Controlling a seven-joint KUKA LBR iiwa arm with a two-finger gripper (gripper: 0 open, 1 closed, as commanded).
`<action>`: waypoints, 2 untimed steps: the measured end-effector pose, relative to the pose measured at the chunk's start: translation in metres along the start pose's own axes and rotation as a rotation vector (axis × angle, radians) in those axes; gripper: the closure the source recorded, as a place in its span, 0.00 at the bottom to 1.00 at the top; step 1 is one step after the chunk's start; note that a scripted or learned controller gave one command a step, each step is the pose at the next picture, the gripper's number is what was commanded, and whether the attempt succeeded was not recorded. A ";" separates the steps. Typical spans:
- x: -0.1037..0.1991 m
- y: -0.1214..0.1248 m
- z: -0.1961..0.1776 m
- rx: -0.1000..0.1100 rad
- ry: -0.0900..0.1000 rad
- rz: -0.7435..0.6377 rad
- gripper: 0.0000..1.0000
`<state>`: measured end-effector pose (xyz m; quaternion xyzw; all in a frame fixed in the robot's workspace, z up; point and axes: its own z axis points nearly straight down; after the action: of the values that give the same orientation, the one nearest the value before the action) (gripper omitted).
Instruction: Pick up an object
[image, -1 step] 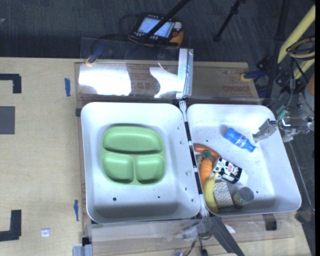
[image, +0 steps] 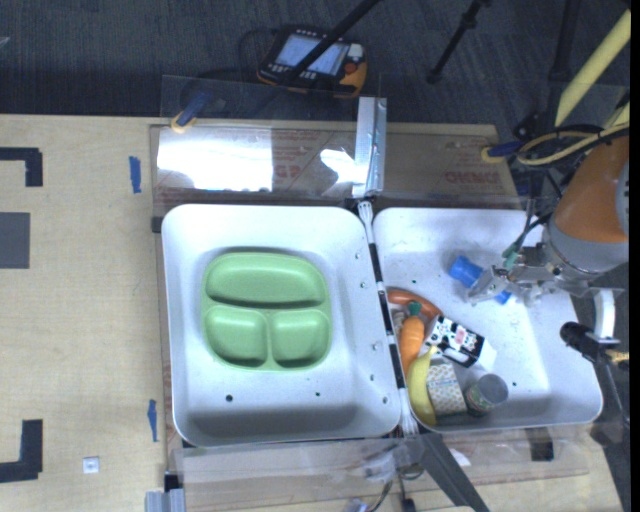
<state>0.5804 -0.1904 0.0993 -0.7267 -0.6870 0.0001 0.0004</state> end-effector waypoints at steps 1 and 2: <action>0.015 0.053 0.014 -0.004 -0.002 -0.061 0.00; 0.016 0.054 0.003 -0.005 -0.003 -0.064 1.00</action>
<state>0.6351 -0.1772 0.0967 -0.7044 -0.7098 -0.0009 -0.0024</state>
